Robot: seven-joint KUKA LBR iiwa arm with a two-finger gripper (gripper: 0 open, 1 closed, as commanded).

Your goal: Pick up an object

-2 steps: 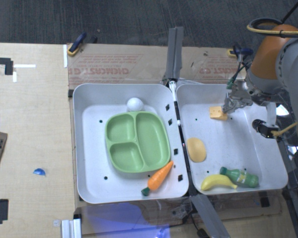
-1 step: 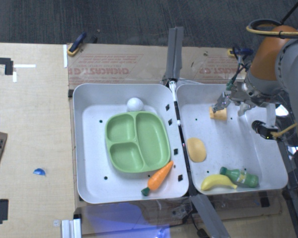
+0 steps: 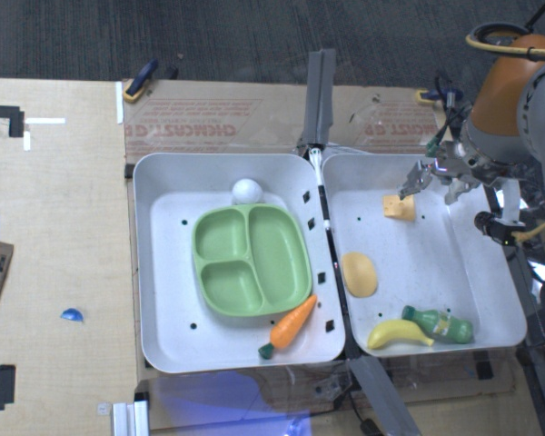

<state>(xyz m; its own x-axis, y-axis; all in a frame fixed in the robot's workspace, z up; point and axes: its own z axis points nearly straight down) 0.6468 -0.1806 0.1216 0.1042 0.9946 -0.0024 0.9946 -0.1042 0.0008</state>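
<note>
my gripper (image 3: 436, 182) hangs over the far side of the right bin (image 3: 490, 312), fingers apart, nothing between them. the cheese wedge (image 3: 400, 208) lies just beside my left fingertip, near the bin's far wall. it looks light, stiff, probably smooth plastic; i'd judge its 2 flat sides the best place to pinch.

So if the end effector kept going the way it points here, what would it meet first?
Probably the small yellow block: the end effector hangs over the right bin, angled down-left toward it. Depth is unclear; it could reach the bin floor beside it.
</note>
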